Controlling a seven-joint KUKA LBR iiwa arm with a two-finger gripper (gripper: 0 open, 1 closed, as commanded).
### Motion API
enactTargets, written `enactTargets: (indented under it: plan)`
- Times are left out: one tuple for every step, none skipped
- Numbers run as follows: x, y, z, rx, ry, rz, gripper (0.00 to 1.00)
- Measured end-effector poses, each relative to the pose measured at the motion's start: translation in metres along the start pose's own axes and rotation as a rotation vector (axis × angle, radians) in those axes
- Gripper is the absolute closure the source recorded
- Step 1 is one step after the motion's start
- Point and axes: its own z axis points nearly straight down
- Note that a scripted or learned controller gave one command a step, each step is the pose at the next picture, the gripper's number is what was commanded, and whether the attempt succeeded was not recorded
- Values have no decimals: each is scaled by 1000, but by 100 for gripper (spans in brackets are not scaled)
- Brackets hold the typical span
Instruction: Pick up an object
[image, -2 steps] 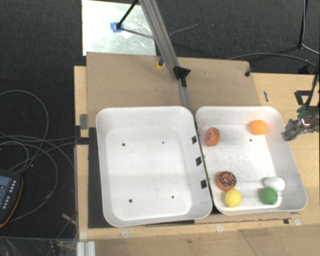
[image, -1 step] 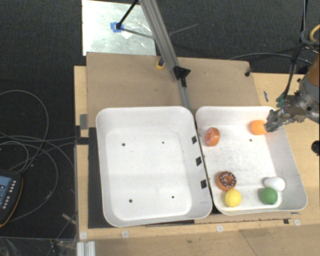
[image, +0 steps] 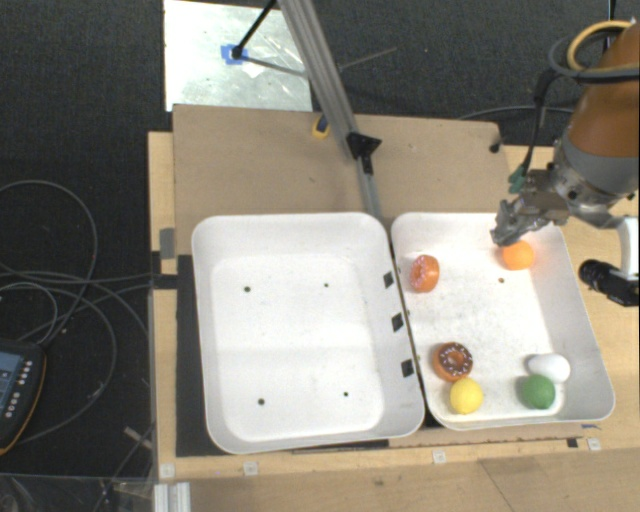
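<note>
The right bin (image: 500, 310) holds several small objects. An orange ball (image: 518, 256) lies near its far edge. An orange-red piece (image: 425, 272) rests by the bin's left wall. At the near end sit a brown sprinkled donut (image: 454, 360), a yellow ball (image: 466, 396), a green ball (image: 537, 391) and a white egg-like object (image: 549, 368). My gripper (image: 507, 232) hangs at the far right of this bin, just above and left of the orange ball, its tip touching or nearly touching it. Nothing shows between its fingers.
The left bin (image: 300, 330) lies beside the right one, with black clips (image: 397, 322) along the shared wall. A grey pole (image: 335, 90) slants across the bench's far side. Cables and a handheld device (image: 18, 385) lie on the floor at left.
</note>
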Motion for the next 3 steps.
enactTargets:
  plan:
    - [58, 24, 15, 2, 1, 0, 100]
    - [103, 42, 38, 3, 1, 1, 100]
    - [150, 63, 58, 3, 1, 1, 100]
